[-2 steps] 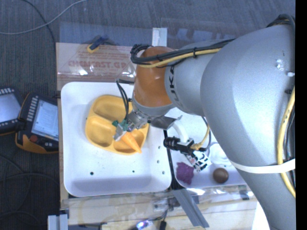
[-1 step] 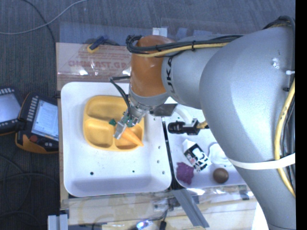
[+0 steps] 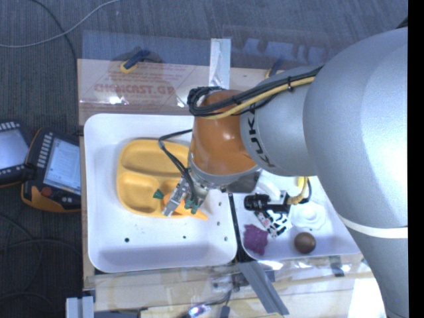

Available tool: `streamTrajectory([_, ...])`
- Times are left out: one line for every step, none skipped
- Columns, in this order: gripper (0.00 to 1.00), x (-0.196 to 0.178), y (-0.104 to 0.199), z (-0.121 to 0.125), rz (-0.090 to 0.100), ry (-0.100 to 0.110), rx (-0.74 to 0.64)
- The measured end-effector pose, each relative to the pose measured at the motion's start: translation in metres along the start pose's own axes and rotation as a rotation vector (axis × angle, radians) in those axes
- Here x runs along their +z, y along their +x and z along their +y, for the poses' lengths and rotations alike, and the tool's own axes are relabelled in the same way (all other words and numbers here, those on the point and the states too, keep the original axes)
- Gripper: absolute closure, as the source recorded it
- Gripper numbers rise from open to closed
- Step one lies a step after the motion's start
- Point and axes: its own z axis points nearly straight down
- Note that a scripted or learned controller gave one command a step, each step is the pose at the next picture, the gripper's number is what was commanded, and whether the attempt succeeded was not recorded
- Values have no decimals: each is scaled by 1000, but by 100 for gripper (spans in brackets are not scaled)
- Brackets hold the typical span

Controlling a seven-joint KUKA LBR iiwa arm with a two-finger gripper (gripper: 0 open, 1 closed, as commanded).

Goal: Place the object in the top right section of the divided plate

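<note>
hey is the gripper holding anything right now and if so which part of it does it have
It cannot be told. The gripper hangs low over the yellow divided plate's lower right edge, with small green pieces beside its tip, but nothing shows clearly between the fingers.

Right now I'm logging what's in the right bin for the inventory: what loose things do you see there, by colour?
Purple: 1, a soft lump
Brown: 1, a round ball
White: 1, a round piece
Black and white: 1, a small toy
Total: 4; the arm hides part of the bin.

Arm (image 3: 318, 111) hides the divided plate's (image 3: 136, 177) right side — and right bin (image 3: 331, 240).
</note>
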Motion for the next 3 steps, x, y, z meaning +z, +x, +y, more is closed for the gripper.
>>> streamTrajectory([100,6,-1,-6,-23,-42,46])
streamTrajectory([100,-47,-6,-14,13,25,562])
streamTrajectory([100,-20,-6,-10,14,27,521])
